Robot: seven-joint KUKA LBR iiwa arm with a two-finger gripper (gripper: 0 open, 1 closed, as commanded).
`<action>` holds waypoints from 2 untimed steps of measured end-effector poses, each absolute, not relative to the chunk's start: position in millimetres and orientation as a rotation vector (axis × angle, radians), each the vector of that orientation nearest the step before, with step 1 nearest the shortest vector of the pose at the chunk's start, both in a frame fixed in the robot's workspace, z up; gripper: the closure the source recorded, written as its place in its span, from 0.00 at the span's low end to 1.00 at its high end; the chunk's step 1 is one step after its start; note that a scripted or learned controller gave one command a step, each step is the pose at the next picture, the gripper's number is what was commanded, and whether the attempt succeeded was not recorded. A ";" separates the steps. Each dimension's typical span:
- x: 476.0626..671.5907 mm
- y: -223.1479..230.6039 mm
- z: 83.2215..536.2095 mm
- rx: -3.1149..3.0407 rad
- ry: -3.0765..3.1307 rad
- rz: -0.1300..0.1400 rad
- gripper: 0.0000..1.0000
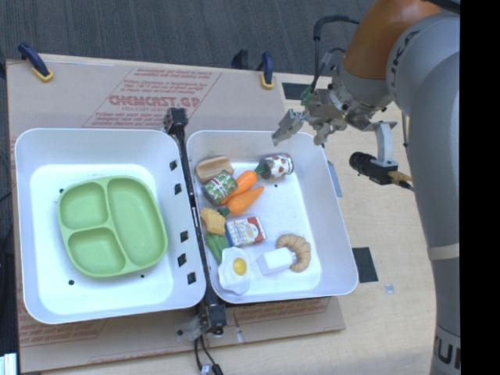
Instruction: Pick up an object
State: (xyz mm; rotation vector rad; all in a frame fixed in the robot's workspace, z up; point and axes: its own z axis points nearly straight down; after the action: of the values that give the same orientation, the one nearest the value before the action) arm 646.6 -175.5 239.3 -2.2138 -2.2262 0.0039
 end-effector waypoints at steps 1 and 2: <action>646.6 -175.5 239.3 -2.214 -2.226 0.004 0.00; 614.0 -108.1 141.3 -2.209 -2.225 0.006 0.00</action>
State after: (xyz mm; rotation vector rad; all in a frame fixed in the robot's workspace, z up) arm 614.0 -108.1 141.3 -2.2087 -2.2252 0.0064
